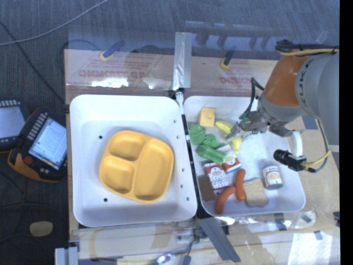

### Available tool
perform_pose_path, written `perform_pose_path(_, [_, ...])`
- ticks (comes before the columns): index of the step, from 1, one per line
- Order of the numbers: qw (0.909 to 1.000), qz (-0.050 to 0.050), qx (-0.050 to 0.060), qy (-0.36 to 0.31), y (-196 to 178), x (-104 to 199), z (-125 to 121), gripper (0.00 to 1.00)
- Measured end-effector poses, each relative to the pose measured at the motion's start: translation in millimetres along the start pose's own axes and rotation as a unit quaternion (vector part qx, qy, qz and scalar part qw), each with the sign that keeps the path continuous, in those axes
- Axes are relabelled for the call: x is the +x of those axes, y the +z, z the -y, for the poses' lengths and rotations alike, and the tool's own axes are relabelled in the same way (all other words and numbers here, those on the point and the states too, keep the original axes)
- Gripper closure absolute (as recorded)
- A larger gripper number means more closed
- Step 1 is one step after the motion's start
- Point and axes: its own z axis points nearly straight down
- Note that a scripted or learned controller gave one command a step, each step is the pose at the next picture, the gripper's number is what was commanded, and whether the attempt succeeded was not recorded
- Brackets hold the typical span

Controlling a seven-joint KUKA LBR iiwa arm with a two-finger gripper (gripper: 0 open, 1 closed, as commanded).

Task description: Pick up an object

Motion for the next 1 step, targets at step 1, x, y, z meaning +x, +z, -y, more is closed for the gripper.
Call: perform_pose_path(1, [0.9986,0.001,0.001,0.053,-80.5,44.5,-44.7,1.00])
